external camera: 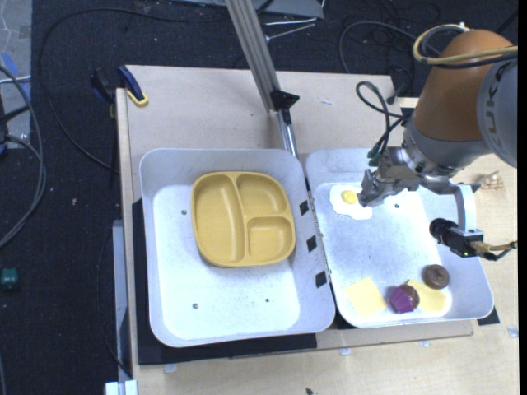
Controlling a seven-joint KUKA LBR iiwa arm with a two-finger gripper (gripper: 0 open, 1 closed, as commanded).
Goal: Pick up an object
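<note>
Egg [349, 202], a toy fried one, lies in the right bin [387, 245], touching or just under the fingers [368, 194] on their left side. I cannot tell how far the fingers are open, and nothing is seen held between them. Below the fingers, well apart, are a yellow slice [365, 296], a purple piece [403, 298] and a brown piece [436, 277]. Far to the left, a yellow tray [244, 218] sits in the left bin [173, 303].

A flat fried egg toy [350, 204] lies, seemingly untouched, in the right bin [461, 245].
</note>
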